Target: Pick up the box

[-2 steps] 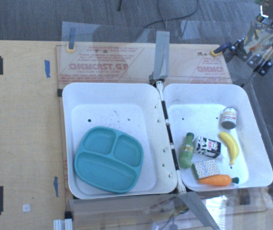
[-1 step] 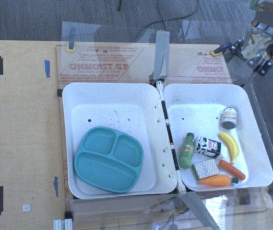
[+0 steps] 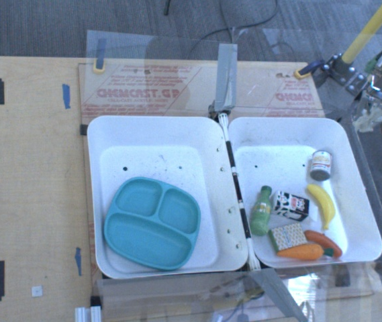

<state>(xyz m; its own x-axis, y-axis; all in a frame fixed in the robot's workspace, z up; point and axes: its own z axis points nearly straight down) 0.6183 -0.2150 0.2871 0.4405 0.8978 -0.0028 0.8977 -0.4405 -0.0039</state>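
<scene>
Box, black and white, lies near the middle of the right bin, tilted slightly, with nothing on top of it. A green bottle lies just beside it towards the left bin, and a banana lies close on its other side. Just below it sits a speckled tan block, which could also pass for a box; I take the black-and-white 1 as the target. An orange carrot touches the block's lower edge, a red pepper lies beside that, and a small can stands apart near the far wall. The left bin holds a teal 3-part plate. The gripper's state cannot be told. By my reading the task has not begun: approach, grasp and lift all remain.
</scene>
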